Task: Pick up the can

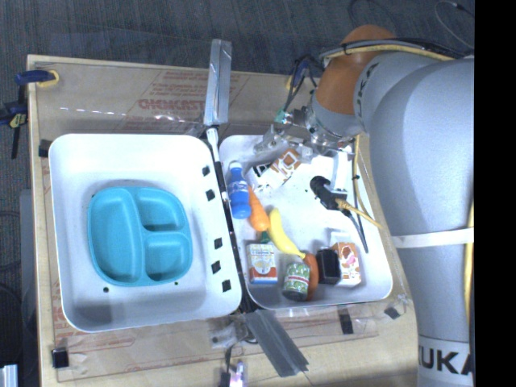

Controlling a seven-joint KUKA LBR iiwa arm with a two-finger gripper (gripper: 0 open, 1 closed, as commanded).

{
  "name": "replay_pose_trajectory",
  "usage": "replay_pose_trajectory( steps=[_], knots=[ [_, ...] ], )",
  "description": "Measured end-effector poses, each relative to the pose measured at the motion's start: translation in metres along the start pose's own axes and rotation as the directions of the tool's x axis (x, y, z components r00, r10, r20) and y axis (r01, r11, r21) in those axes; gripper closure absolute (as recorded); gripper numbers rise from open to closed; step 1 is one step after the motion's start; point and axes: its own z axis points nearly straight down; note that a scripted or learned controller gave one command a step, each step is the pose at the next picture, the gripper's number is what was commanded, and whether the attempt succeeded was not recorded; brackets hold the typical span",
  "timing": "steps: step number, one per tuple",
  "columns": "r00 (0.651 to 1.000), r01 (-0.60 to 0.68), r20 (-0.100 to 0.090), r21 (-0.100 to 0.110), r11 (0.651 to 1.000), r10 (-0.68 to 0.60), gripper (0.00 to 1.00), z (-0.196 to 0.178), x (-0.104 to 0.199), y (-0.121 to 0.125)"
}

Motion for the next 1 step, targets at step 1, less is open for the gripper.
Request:
replay_pose_trajectory(
  steps=[1],
  knots=[
    [0.999, -0.048, 0.000, 0.000, 0.999, 0.048, 0.00, 0.0001, 0.0009, 0.0000]
  ],
)
